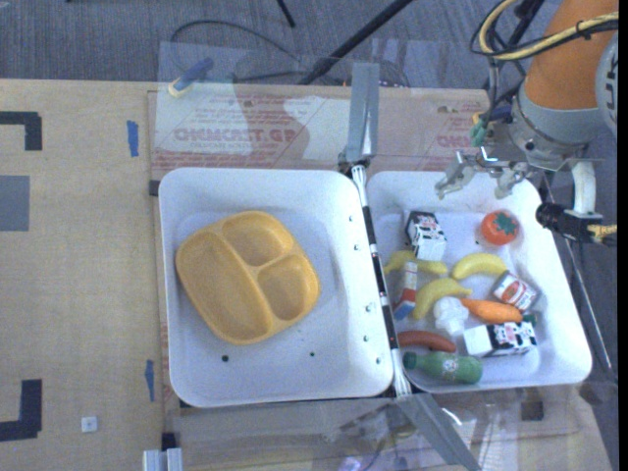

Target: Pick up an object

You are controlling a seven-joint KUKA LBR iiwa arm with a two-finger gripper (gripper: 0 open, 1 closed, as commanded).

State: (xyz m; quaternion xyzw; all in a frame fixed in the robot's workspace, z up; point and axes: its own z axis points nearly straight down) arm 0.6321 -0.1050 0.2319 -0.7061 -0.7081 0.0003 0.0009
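While the table [69,263] spreads bare and tan at the far left, the left bin [186,361] sits just left of the grey divider [365,165] that runs between the two bins. A yellow sectioned plate [247,276] lies in that bin, well left of the divider and tilted in plan.

Right of the divider, the right bin [569,351] holds the loose objects. Closest to the divider are a milk carton [425,234], a red sausage [426,340] and a green bottle [444,366] near the bin's front edge. Further from the divider lie two bananas [442,292] [479,264], a carrot [494,311], a small red-and-white box [514,289], a black-and-white carton [512,335] and an orange-red tomato [500,228].

Farthest from the divider, the arm [574,57] comes in at the upper right. Its claw [483,175] hangs over the right bin's back edge, above and just left of the tomato, fingers spread apart with nothing between them.
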